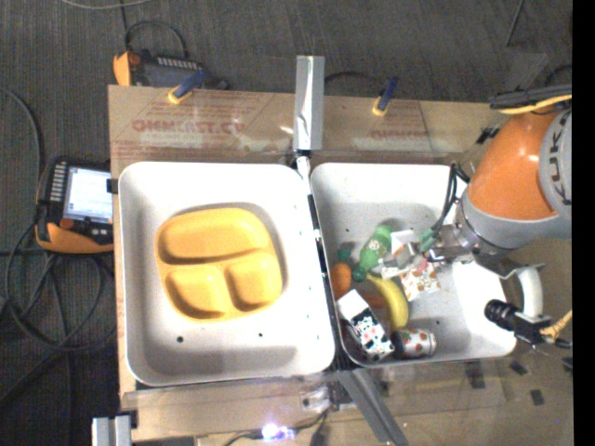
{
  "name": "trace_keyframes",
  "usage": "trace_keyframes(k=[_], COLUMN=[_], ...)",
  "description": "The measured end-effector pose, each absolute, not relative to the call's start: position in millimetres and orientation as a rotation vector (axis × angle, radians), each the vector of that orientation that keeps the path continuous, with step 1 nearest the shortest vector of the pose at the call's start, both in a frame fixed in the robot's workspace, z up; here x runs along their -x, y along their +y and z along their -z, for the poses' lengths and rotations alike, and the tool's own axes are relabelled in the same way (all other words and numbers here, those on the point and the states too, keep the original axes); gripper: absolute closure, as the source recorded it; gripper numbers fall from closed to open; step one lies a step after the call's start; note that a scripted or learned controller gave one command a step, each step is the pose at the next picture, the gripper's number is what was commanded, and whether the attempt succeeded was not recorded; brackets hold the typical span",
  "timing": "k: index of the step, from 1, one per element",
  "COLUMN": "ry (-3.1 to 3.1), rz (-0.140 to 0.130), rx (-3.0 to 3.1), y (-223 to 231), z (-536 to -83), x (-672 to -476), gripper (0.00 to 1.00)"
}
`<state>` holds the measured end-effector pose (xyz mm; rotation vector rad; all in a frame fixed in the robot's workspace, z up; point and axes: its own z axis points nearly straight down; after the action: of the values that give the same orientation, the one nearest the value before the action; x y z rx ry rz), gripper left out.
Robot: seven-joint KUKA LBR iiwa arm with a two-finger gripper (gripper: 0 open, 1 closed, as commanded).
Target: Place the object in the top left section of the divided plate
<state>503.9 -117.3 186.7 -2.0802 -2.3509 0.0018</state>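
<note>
- While the arm (516,179) hangs over the right bin (465,333), gripper (437,247) is down among the clutter; can't tell its state, nor whether anything is caught in it.
- Task's object isn't singled out. Candidates all lie in the right bin: banana (394,302), green item (375,246), orange item (342,278), can (416,343), patterned cube (370,333), printed packet (420,277).
- Plate (219,261) sits in the left bin (139,342), apart from the pile. It looks to have one long section at the far side and two smaller ones nearer.
- Judgement: step in hand is the pick. Items touch and overlap, so go for one w/ free sides; printed packet lies closest to gripper.
- Lift straight up before crossing, else neighbours get dragged along.
- Clear the wall btwn bins w/ margin.
- Target: far-left part of plate, i.e. left end of the long section as I read it. Lower close to the plate before letting go; a round item may roll over the ridge into another section.
</note>
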Motion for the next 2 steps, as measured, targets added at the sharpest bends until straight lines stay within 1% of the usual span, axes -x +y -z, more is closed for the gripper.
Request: trace_keyframes(k=[1,2], ry=[-2.538,-2.591], rz=[-0.003,-0.003], rx=[1.848,1.773], y=[-34.5,21.5], z=[-207.7,-217.9], x=[-493.8,-524.8], gripper=[1.0,1.0])
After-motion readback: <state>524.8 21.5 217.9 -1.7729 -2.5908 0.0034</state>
